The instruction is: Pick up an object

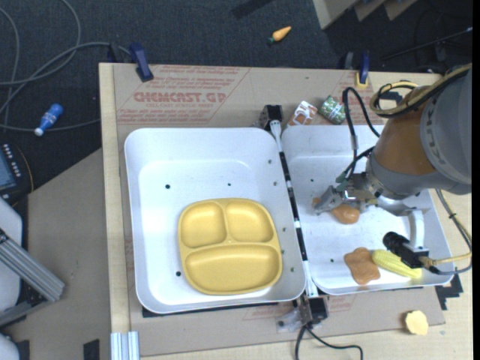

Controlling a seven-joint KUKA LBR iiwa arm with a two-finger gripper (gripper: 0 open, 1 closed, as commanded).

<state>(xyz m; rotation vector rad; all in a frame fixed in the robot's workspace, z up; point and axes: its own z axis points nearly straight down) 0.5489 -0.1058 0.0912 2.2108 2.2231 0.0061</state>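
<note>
The gripper is low inside the right bin, a little toward 9 o'clock from that bin's middle, with the grey and orange arm coming in over the 3 o'clock wall. Just beside it, on its 4 o'clock side and seemingly touching it, lies a round orange piece, which looks like the object chosen for this try. The piece is partly covered from above, so whether the gripper is open, closed or clamped on it cannot be told, and nothing here shows the piece lifted off the bin floor. That piece has bare white floor on most sides, which probably makes it the easy target. A flat brown piece and a yellow corn cob touch each other near the 6 o'clock wall, where a descent would be more cramped. The left bin carries only a yellow divided plate at its 5 o'clock part, wide and flat, so hard to pinch. On the table, two small packets sit at 12 o'clock of the right bin and a yellow chunk lies past its 5 o'clock corner, all outside the bins. The pick seems to be at the grasp stage, with the lift not yet made.
</note>
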